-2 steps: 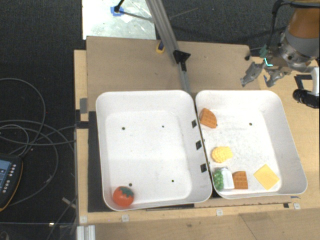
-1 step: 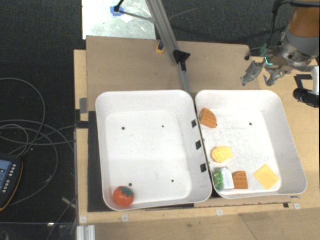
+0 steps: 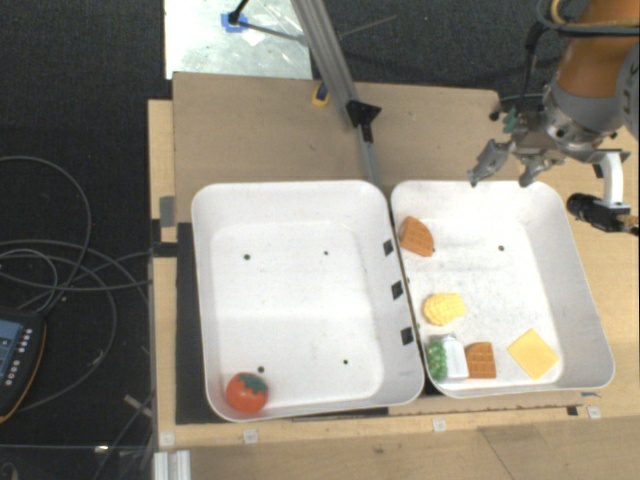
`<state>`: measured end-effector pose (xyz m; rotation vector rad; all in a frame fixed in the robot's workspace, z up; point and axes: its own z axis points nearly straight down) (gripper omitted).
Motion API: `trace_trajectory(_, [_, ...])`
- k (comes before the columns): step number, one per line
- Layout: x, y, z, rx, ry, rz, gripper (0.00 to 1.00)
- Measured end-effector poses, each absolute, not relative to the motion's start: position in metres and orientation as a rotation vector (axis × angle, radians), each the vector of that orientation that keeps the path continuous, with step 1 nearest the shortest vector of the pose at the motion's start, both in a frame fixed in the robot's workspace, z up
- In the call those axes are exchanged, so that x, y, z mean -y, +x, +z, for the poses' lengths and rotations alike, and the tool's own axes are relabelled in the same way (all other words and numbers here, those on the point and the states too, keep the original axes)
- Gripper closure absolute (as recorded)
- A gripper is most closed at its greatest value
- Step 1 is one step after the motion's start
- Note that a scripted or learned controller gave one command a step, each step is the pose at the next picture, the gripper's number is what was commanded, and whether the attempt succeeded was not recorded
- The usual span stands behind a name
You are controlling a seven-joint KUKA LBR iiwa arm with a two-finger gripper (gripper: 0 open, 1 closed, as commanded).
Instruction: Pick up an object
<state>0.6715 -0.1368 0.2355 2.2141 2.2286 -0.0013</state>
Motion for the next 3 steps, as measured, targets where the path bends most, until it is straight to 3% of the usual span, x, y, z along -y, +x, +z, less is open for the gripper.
trace_trajectory(1, [0.13,0.664,0.186,-2.226,2.218,-0.002,0.0])
trace_trajectory(2, [0.137,0.671,0.131,-2.226,2.22,-0.004,0.0])
trace_trajectory(3, [0.137,0.673,0.146,-2.224,2.213,0.005,1.0])
